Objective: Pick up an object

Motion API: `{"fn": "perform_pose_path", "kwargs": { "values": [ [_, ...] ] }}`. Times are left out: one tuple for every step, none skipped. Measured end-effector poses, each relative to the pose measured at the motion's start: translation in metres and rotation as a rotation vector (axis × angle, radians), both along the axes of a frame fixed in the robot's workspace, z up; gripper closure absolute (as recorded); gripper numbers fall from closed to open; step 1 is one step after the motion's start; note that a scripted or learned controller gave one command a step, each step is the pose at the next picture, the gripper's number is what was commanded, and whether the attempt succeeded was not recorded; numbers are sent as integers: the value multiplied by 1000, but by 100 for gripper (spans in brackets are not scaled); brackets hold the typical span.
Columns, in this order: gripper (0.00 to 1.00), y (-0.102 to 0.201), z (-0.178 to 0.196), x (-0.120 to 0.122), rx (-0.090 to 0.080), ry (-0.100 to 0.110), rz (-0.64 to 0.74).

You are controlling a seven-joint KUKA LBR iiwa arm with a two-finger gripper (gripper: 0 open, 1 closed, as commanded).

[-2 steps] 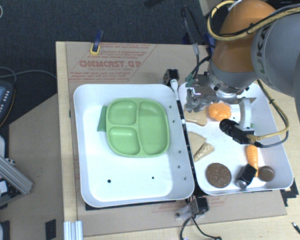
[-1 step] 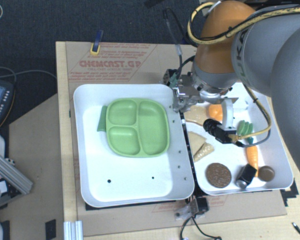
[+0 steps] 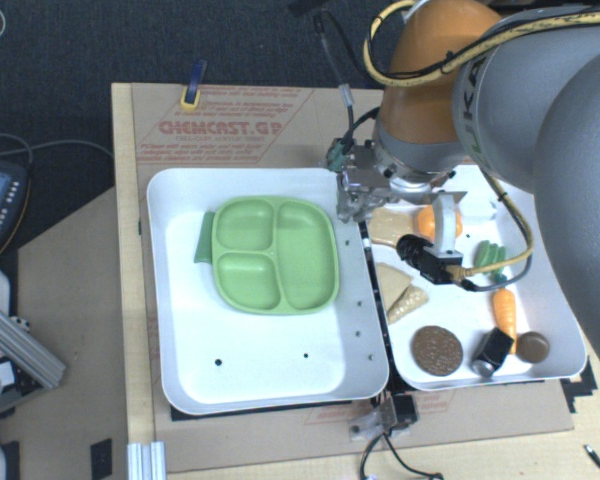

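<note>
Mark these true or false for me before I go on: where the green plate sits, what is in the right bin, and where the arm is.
1. The green divided plate lies in the left bin. True.
2. The brown round cookie lies in the left bin. False: it lies in the right bin.
3. An orange carrot lies in the right bin. True.
4. The arm hangs over the left bin's far left corner. False: it is above the right bin's upper end, near the divide.
</note>
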State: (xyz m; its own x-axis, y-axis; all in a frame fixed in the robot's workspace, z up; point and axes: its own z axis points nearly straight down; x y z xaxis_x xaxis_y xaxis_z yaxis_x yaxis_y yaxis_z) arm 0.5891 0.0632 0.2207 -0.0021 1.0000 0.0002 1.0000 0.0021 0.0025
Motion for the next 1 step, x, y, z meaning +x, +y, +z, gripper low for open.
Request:
{"fn": "perform_pose_path", "kwargs": {
  "values": [
    [100, -11, 13, -8, 0, 0, -3]
  ]
}}
